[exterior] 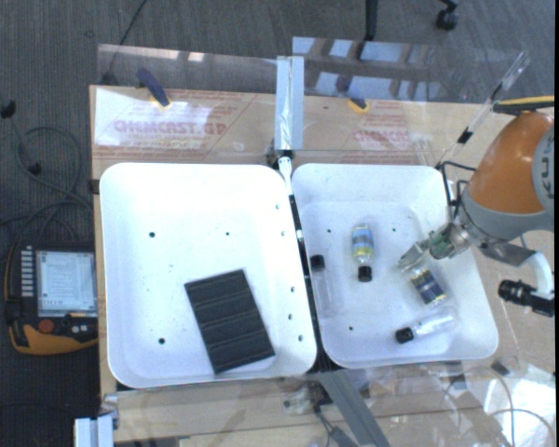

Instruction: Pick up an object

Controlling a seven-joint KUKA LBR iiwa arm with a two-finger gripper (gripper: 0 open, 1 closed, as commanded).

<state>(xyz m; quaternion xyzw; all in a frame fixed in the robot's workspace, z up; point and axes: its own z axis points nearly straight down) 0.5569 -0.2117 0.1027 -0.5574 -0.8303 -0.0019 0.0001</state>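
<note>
In the right-hand shallow white bin (466, 347), the arm's two-finger gripper (427, 250) hangs just above a small dark-blue capped bottle (428, 287), which lies immediately below it in view, long axis running diagonally; whether the gripper is clenched or released cannot be told.

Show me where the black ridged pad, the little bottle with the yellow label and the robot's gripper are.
Black ridged pad (229, 320): camera view, its middle, in the left bin.
Yellow-labelled bottle (361, 245): camera view, its label.
Gripper (417, 258): camera view, at its tip.
</note>
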